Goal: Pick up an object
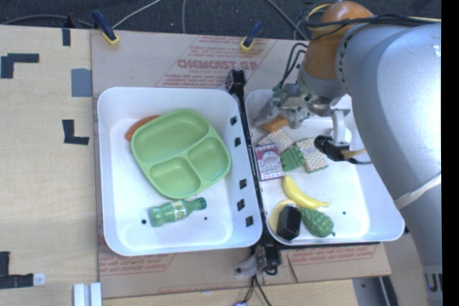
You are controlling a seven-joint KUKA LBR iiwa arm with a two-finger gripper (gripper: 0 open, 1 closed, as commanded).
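The left shallow white bin [115, 175] has open floor along its left side beside the green divided plastic plate [181, 152]; the right white bin [373, 215] is crowded by the grey arm [391, 82].

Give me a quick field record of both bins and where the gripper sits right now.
left bin: green divided plate, green bottle lying in front of it, orange thing partly under the plate
right bin: banana, black object, green lumpy toy, small cards and packets
gripper: low over the right bin's far left corner
fingers: cannot tell
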